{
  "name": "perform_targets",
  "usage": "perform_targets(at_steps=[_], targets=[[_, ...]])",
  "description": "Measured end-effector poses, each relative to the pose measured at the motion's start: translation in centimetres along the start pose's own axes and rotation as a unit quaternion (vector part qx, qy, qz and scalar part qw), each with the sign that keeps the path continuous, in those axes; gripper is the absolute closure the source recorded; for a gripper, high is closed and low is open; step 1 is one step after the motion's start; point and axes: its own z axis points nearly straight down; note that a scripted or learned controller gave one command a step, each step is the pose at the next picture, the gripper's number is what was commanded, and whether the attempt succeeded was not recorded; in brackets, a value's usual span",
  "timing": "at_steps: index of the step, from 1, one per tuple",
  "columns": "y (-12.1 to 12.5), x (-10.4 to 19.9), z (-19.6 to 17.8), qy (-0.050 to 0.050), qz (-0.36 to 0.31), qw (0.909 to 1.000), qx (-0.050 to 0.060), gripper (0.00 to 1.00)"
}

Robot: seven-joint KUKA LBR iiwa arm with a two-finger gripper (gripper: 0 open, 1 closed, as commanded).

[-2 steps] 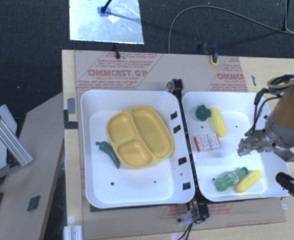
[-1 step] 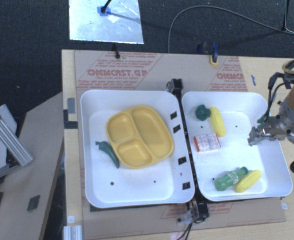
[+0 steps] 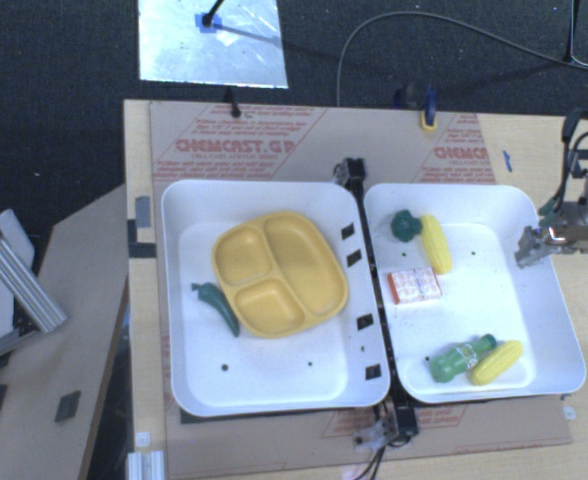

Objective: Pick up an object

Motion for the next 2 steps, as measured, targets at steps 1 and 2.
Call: perform_targets(at_steps=[1, 2], targets=[[0.3, 4.7, 1.4, 0.002, -0.002, 1.0, 0.003, 1.0], [1.5, 10.6, 1.2, 0.003, -0.003, 1.0, 0.003, 1.0]])
